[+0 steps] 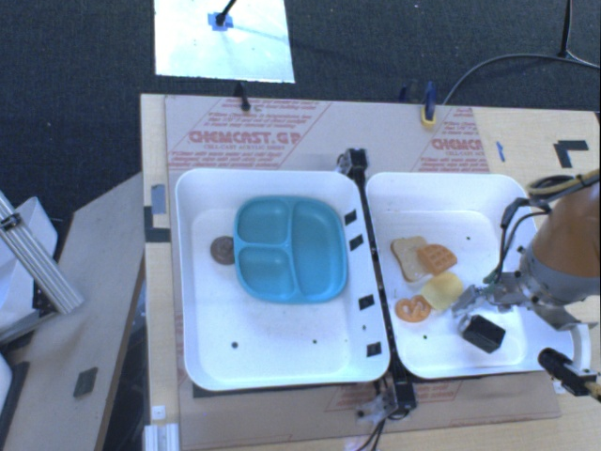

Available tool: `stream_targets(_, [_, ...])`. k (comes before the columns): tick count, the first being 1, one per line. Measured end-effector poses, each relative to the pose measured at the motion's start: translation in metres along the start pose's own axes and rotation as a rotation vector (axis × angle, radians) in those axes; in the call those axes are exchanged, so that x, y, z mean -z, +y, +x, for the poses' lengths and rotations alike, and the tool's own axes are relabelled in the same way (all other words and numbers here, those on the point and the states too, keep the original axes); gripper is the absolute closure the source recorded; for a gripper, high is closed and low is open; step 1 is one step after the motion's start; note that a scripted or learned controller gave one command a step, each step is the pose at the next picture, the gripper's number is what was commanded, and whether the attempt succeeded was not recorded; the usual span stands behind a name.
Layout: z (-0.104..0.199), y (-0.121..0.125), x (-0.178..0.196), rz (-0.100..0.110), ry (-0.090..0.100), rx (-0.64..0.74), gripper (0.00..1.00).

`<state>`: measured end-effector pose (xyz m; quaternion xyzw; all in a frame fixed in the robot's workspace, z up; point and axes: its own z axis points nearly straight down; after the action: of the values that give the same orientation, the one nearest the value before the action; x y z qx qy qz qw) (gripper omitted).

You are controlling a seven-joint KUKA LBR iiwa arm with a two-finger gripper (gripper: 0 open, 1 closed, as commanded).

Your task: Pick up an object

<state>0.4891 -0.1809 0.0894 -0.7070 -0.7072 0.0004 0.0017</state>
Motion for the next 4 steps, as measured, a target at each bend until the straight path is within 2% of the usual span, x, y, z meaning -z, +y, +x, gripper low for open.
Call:
stream_targets(1, [-0.001, 0.001, 0.013, -0.005, -0.003, 0.0, 1.0])
stream_targets(3, [-0.011, 0.003, 0.126, -0.01, -0.005, 0.005, 1.0])
stream_targets(4, [0.032, 0.034, 0.133, -0.009, -0.002, 0.01, 1.0])
